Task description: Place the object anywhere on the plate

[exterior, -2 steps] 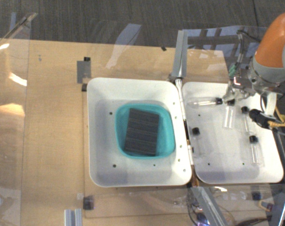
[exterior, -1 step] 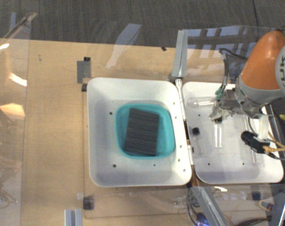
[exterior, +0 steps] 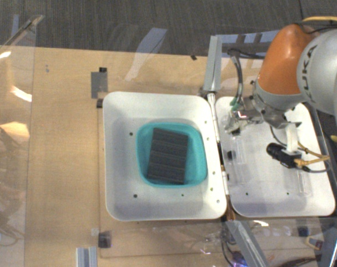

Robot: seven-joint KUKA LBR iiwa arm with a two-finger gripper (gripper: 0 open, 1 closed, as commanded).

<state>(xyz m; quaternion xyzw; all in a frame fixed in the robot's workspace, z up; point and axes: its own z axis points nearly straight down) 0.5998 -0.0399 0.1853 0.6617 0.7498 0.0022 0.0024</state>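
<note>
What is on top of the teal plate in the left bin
A dark grey ribbed block lies flat on the teal plate, near its middle, slightly tilted. The plate surface beneath it is covered, so anything under it cannot be seen.

We saw a robotics laboratory, not a home or a shop. A pale wooden bench (exterior: 57,166) filled most of the frame, bearing two shallow white bins, the left bin (exterior: 115,149) and the right bin (exterior: 318,199), fixed side by side at centre and right. A grey and orange industrial arm (exterior: 302,54) reached in at the upper right, trailing cables. Metal framing (exterior: 213,65) rose behind the bins, a clear glossy sheet (exterior: 13,93) reflected light at the left, and grey carpet (exterior: 129,10) ran across the top.
</note>
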